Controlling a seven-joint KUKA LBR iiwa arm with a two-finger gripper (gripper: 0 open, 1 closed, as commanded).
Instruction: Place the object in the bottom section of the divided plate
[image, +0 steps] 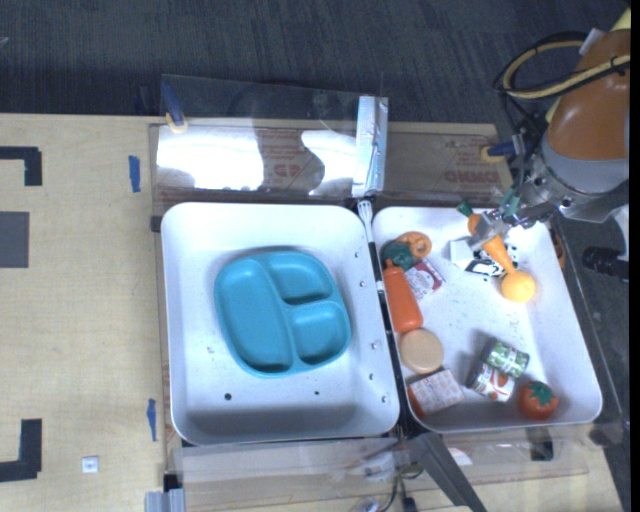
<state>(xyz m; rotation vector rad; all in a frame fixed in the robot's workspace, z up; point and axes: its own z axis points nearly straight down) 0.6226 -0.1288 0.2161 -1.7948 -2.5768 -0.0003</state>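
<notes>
A blue divided plate (268, 322) lies in the left bin (190, 300), with one long section on its left and two smaller ones on its right, all bare. My gripper (496, 222) hangs low over the top right part of the right bin (578, 335), right at an orange carrot-shaped piece (499, 250). Whether the carrot is held is hidden by the wrist. Just below the carrot rests a small orange ball (518, 287).
The right bin also holds an orange sausage (403, 300), a round orange piece (411, 245), a tan disc (421, 350), a green and red can (499, 368), a tomato (538, 399) and a flat packet (437, 392). A clear panel (370, 145) stands behind the bins.
</notes>
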